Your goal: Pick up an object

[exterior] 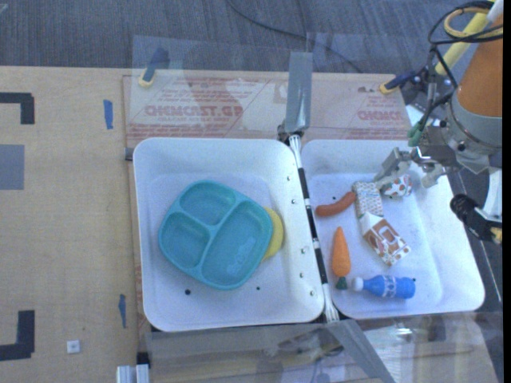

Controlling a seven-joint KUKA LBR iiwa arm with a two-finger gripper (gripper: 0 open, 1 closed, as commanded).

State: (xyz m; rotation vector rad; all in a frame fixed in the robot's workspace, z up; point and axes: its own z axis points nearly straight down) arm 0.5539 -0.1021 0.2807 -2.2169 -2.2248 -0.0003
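Blue bottle (386, 286) at right bin's (459, 238) near edge: light, rigid, slippery; grip mid-body. Gripper (402, 174) at far edge, fingers' state unclear.

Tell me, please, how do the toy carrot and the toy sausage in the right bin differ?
The carrot is orange with a green end; the sausage is reddish-brown all over. The carrot tapers to a point and lies nearly straight along the bin's divider; the sausage is evenly thick, slightly curved, and lies slanted across it. Both rest flat in the right bin, near its left wall.

Fixed overhead camera, slanted down, both bins (152, 214) framed.
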